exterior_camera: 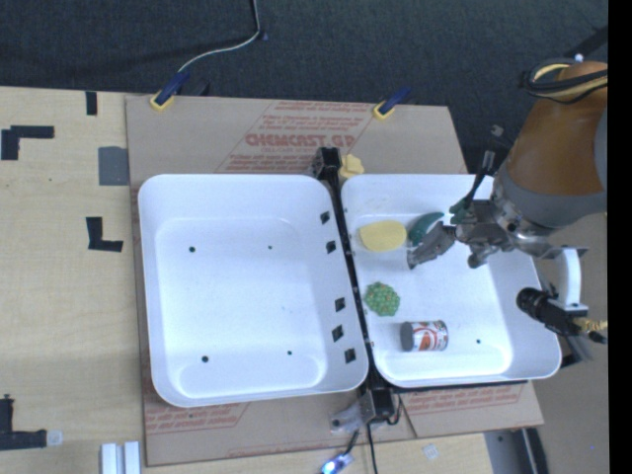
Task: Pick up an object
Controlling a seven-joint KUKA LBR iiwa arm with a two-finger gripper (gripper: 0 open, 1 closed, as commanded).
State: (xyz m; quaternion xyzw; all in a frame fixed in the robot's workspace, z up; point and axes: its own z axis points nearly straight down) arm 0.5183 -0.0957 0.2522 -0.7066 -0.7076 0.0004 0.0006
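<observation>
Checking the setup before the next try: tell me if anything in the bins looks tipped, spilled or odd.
One thing: the small can in the right bin lies on its side rather than upright. Nothing is spilled. The yellow object, green ball and teal object look ordinary.

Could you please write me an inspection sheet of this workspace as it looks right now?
Surface: two white bins, left bin and right bin, side by side on cardboard sheet.
Job's things: in the right bin, yellow object, teal object, green ball, small can lying on its side.
Clutter: nothing seen.
Grippers: hand low over the right bin, beside the teal object; no grasp visible.
Cables: white cable behind the bench.
Surroundings: dark floor, black tape marks on the bench.
</observation>
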